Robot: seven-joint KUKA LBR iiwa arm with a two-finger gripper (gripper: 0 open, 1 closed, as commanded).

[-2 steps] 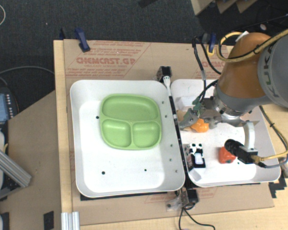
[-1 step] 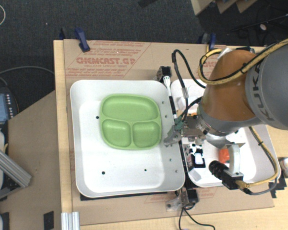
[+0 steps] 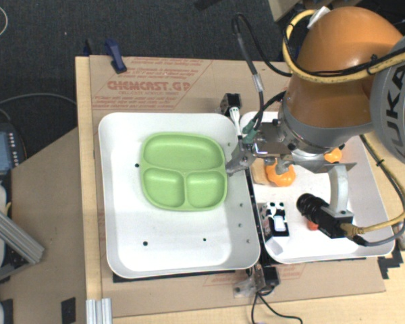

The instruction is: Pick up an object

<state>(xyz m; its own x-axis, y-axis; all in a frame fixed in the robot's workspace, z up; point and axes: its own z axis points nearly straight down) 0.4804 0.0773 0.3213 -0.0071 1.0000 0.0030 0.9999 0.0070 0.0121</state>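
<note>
The arm (image 3: 337,66) reaches in from the right and hangs low over the seam between the 2 white bins. Its claw (image 3: 243,154) sits at the right rim of the left bin (image 3: 121,201), just beside the right edge of a green divided plate (image 3: 184,171). Whether the claw is apart or together I cannot tell, since the wrist hides most of it, and nothing can be seen clamped in it.

The green plate lies flat in the upper middle of the left bin. It has 1 long compartment on the far side and 2 smaller ones on the near side.

In the right bin (image 3: 324,252), an orange object (image 3: 281,175) rests near the left wall, partly under the wrist and close to the claw. Its shape is too hidden to name. A second orange bit (image 3: 333,156) peeks out further right beneath the arm. A small black and white item (image 3: 277,220) lies nearer the front, just inside the left wall.

Both bins stand on a brown cardboard sheet (image 3: 155,79) with red print, which covers the bench.
</note>
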